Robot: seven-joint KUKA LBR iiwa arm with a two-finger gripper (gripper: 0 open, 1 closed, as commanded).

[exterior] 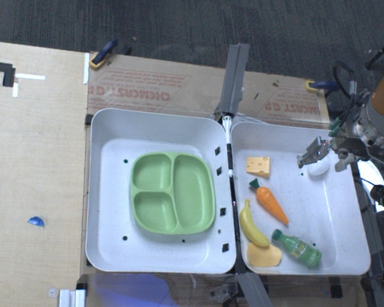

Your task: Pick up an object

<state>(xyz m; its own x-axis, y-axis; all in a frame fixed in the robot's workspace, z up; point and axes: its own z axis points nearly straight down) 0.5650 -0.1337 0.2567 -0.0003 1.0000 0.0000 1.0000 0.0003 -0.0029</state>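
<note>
Left bin (100, 194): just the green divided tray (173, 193), nothing for you to grab there. Right bin (348, 218): cheese wedge (258, 166), carrot (270, 204), banana (253, 226), a yellowish flat piece (264, 256), green bottle (296, 249), all lying on the floor of the bin. Pincer (327, 156) sits over the bin's upper right, fingers spread, nothing between them. Pick not started, I'd say: choose a target, descend, close, lift.

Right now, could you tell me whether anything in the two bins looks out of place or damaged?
Nothing stands out. The green tray lies flat in the left bin. The cheese, carrot, banana and bottle lie loose but intact in the right bin. The claw hovers at its far edge.
</note>
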